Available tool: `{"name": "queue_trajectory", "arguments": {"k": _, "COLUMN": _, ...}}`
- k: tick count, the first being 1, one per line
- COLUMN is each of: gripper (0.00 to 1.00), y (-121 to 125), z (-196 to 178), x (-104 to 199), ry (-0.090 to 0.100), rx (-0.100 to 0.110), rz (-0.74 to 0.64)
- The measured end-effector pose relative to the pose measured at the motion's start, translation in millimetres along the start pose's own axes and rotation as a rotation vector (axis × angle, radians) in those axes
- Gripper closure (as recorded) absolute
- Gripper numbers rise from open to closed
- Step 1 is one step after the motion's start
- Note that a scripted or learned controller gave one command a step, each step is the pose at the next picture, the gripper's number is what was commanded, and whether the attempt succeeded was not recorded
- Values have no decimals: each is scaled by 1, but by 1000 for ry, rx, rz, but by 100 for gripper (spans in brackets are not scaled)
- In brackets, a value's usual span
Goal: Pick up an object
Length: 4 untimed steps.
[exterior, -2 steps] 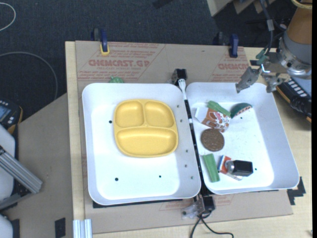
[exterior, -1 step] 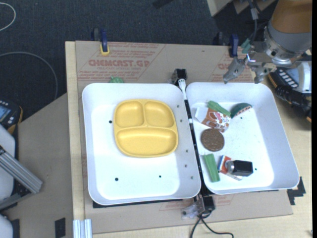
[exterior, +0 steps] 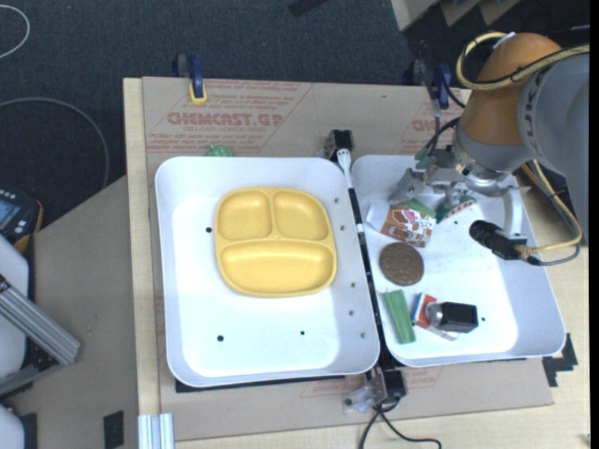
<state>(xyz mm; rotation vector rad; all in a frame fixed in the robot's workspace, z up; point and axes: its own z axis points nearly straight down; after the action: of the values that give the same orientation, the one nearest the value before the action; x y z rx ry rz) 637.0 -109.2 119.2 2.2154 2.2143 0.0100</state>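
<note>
— Listing right bin (exterior: 533,330) contents?
— Gripper (exterior: 432,193) low at the far end; whether it is open or closed, I cannot tell. Red-and-white packet (exterior: 409,224) touching just below its tip; brown disc (exterior: 401,264) nearer still; green bar (exterior: 400,315) and black-and-red item (exterior: 447,317) well apart, at the near edge.
— Left bin (exterior: 187,325)?
— Yellow divided tray (exterior: 275,241).

Yellow divided plate (exterior: 275,239) in left bin (exterior: 187,325); end effector (exterior: 432,187) over right bin's (exterior: 529,321) clutter.
</note>
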Motion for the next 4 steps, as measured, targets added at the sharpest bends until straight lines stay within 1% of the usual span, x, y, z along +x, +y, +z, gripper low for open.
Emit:
{"name": "queue_trajectory", "arguments": {"k": 1, "gripper": 0, "y": -7, "z": 12, "x": 7, "ry": -4, "rx": -14, "rz": 1}}
{"name": "queue_trajectory", "arguments": {"k": 2, "gripper": 100, "y": -5, "z": 0, "x": 9, "ry": 0, "rx": -20, "rz": 1}}
{"name": "queue_trajectory", "arguments": {"k": 3, "gripper": 100, "y": -7, "z": -71, "x": 90, "ry": 5, "rx": 2, "rz": -10}}
{"name": "queue_trajectory", "arguments": {"k": 4, "gripper": 100, "y": 9, "z": -66, "x": 71, "ry": 1, "rx": 8, "rz": 0}}
